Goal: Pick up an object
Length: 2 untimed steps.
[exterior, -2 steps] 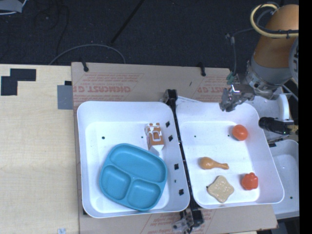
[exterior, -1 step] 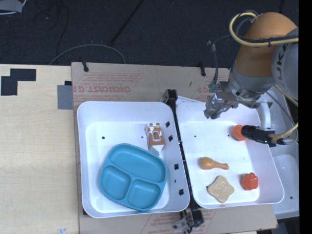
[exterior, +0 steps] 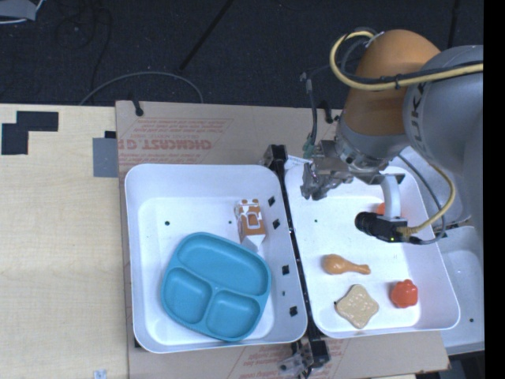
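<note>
Smooth blue sectioned plastic tray (exterior: 215, 286), left bin (exterior: 150, 188); toast-shaped slab (exterior: 357, 305) right.

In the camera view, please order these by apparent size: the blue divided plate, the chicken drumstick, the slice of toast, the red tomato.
1. Blue divided plate, clearly largest.
2. Slice of toast and chicken drumstick: too alike to rank.
3. Red tomato, smallest.

Two white bins (exterior: 142, 212) sat side by side on cardboard sheet (exterior: 181, 136), atop light wood bench (exterior: 55, 251). Black cables (exterior: 142, 77) lay on dark floor behind.
</note>
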Available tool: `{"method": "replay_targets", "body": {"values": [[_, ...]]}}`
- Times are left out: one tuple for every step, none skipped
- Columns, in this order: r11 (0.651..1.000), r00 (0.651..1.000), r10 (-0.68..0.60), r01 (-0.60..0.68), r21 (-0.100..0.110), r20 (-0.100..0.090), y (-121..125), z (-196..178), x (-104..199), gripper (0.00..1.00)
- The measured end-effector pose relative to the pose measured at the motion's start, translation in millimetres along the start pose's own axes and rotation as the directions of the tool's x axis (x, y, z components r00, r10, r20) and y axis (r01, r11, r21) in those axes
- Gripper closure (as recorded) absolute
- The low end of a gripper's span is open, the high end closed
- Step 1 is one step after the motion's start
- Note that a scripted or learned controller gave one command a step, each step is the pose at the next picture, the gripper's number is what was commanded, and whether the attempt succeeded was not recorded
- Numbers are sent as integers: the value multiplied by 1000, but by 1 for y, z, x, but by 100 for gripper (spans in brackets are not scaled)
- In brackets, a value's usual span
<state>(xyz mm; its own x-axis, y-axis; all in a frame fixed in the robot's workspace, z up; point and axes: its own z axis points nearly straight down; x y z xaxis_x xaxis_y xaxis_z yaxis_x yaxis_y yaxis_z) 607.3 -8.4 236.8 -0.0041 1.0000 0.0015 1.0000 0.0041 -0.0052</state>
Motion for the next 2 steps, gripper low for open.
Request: {"method": "replay_targets", "body": {"values": [[1000, 1000, 1, -1, 0, 1, 0, 5, 42, 100], [1000, 1000, 1, -1, -3, 1, 3, 4, 85, 100]]}}
